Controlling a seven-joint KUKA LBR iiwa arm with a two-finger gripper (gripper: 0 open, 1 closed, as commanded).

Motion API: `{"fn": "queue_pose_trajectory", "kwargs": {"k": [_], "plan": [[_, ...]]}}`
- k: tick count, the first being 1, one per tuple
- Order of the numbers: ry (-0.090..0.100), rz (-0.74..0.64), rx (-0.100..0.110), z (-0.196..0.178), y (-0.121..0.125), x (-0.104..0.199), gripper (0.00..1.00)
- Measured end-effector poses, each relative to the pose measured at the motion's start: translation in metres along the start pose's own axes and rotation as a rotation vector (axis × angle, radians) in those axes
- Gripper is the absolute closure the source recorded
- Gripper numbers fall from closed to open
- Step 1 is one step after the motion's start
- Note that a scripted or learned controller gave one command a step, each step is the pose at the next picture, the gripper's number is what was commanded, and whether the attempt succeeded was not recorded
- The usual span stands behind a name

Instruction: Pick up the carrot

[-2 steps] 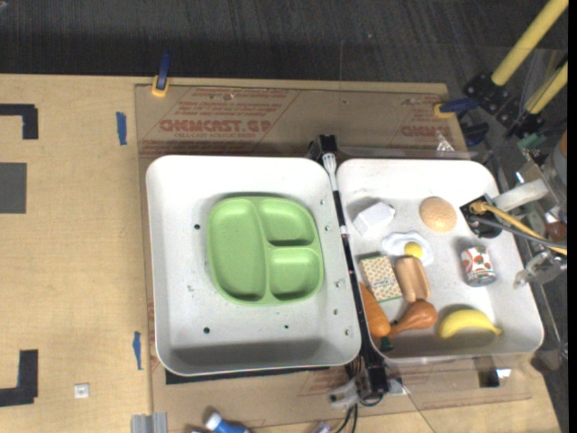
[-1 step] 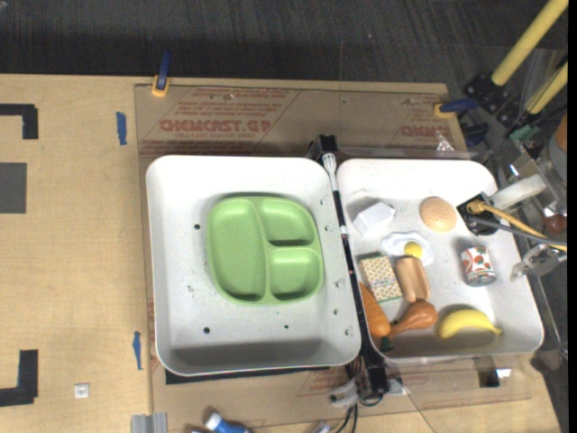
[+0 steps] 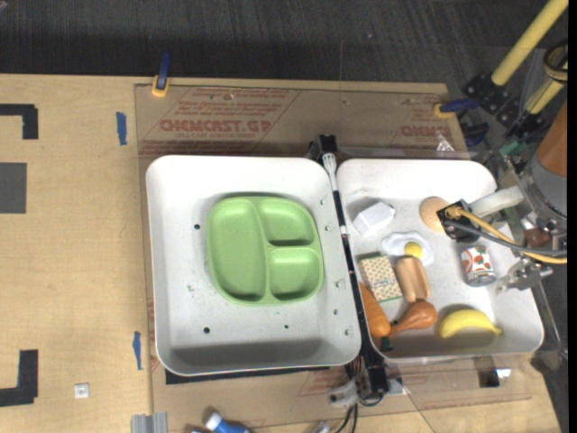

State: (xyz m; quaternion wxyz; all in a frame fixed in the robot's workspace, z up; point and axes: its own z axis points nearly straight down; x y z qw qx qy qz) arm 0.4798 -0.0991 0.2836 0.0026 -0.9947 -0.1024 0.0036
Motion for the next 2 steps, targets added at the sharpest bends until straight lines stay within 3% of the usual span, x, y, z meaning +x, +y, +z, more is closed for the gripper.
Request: {"fn": "queue_pose_trajectory", "kwargs": {"k": [1,2], "plan": [[0.007,0.001,-0.005,-0.065,-0.005,0.001,0.00],[0.000,-0.001,-0.001,-0.041,-0.021,0.004,0.00]]}}
